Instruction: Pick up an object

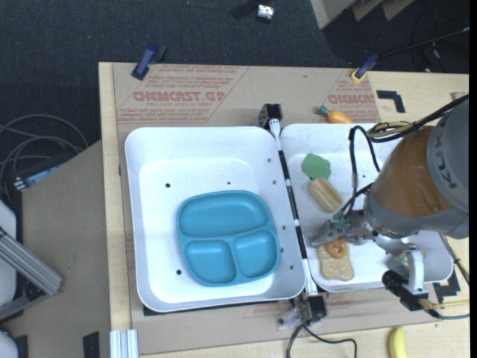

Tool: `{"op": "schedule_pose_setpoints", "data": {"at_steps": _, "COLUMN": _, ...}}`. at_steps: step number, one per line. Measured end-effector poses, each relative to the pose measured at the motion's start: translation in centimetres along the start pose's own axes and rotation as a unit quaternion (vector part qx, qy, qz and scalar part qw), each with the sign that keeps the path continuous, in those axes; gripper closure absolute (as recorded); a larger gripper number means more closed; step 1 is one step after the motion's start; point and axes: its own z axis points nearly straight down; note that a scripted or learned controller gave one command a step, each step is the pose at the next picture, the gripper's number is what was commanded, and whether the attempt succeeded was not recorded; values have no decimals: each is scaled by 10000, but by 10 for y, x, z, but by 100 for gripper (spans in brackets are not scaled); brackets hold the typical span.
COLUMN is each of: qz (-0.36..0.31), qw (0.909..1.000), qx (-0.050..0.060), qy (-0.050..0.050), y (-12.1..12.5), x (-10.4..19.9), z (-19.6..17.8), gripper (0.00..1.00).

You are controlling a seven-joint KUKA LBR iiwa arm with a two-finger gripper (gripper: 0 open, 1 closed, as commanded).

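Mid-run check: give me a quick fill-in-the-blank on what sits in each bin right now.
The blue divided tray lies in the ___ bin.
The tray has ___ compartments.
In the right bin, the green item lies farther back than the ___ roll-shaped item.
The pincer is over the ___ bin.

Missing words: left; three; tan; right

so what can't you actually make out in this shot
- End effector, camera view: blurred and partly under the arm's wrist; open or shut unclear, and whether it touches the orange piece below it.
- Right bin: the arm hides its right half.
- Tan item: too small to identify.
- Yellow object: cut off by the bottom edge.
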Motion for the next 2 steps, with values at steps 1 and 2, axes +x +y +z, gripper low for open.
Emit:
{"op": "schedule_pose_setpoints", "data": {"at_steps": 1, "qz": 4, "qw": 10000, "qx": -9, "qy": -4, "y": 0, "x": 0, "z": -10, "gripper": 100}}
{"op": "schedule_pose_setpoints", "data": {"at_steps": 2, "qz": -13, "qw": 10000, "qx": -10, "qy": 8, "y": 39, "x": 90, "z": -101, "gripper": 100}}
